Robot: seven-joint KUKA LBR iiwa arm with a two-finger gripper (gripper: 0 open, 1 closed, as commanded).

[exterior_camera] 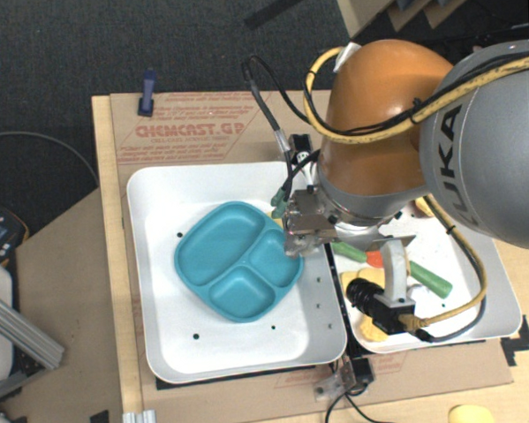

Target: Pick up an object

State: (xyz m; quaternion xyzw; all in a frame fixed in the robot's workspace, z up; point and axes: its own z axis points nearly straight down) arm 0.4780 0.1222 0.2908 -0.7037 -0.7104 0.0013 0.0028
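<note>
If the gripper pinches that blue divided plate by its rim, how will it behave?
The blue divided plate looks like moulded plastic, so probably stiff and light. It is wide and shallow: gripped at the right rim, where the gripper sits, it would likely droop or swing. The smooth surface may slip. In the left bin it should slide, not roll.

Single fixed overhead view, slanting onto both bins [152, 256].
</note>
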